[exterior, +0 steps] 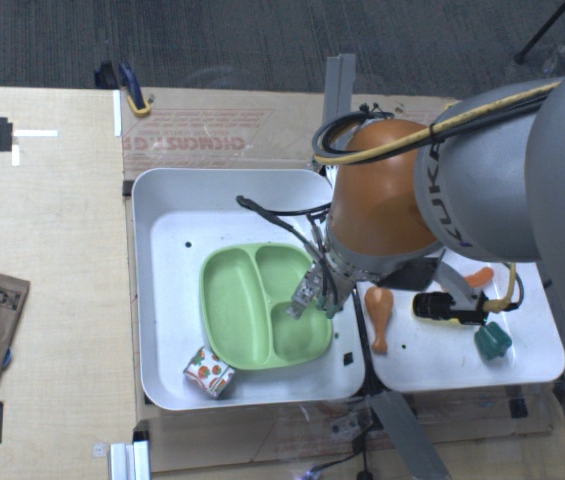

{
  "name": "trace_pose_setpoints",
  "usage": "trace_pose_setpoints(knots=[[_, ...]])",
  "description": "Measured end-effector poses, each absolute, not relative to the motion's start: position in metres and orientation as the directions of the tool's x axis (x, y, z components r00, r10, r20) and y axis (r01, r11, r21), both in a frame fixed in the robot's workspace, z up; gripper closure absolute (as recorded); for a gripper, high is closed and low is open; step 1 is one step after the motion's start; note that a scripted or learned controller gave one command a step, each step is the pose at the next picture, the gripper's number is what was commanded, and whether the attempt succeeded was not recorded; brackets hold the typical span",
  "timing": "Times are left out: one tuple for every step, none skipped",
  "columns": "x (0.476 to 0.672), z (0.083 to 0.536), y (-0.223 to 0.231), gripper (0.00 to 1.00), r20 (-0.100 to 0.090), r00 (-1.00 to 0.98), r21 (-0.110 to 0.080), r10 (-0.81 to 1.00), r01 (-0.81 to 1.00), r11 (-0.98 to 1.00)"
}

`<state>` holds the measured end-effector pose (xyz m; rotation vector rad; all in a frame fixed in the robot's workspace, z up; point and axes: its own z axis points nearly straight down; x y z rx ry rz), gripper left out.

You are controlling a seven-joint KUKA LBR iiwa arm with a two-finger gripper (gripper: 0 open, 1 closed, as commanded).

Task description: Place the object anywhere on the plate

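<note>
— What does the plate (262,305) look like?
— Pale green, rounded, divided into three compartments: one long section on its left and two smaller ones on its right. It lies flat in the left white bin (162,268), lower centre of the frame.
— And the object?
— I cannot tell which it is. A small carton printed with strawberries (209,373) lies tilted just beside the plate's lower left edge, off the plate.

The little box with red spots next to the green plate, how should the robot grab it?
Probably from straight above, fingers across its short sides. The small carton lies tilted in the left bin's front corner, tight against the green plate and near the wall, so a sideways approach looks crowded. The gripper hangs over the plate.
</note>
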<state>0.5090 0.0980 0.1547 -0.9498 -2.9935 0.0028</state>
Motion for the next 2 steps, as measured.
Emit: trace_pose_setpoints(knots=[[0.513,0.138,0.149,1.00,0.000,-0.886,-0.001,0.465,0.465,0.886],[0.538,0.189,0.161,1.00,-0.002,-0.970,0.000,0.243,0.243,0.970]])
